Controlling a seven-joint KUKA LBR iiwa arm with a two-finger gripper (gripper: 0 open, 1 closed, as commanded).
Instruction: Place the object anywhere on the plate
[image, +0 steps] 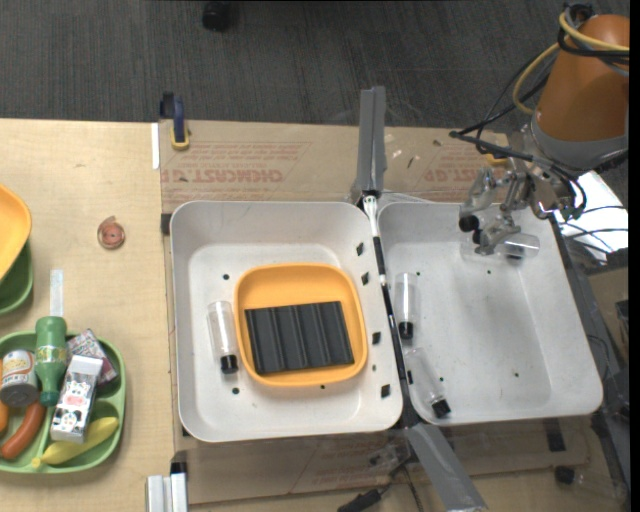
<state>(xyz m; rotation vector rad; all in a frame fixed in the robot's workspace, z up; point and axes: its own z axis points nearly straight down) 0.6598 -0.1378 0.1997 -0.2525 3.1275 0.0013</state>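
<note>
Bench: 2 white bins.
Plate: orange, left bin, bearing black ridged block.
Gripper: far right bin; finger state cannot tell.
Bearing: plate lies left, nearer.

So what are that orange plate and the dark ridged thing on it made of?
The orange plate looks like smooth moulded plastic: even colour, soft sheen, rounded rim. The dark ridged slab on it looks matte, perhaps rubber or plastic; I can't tell which.
</note>
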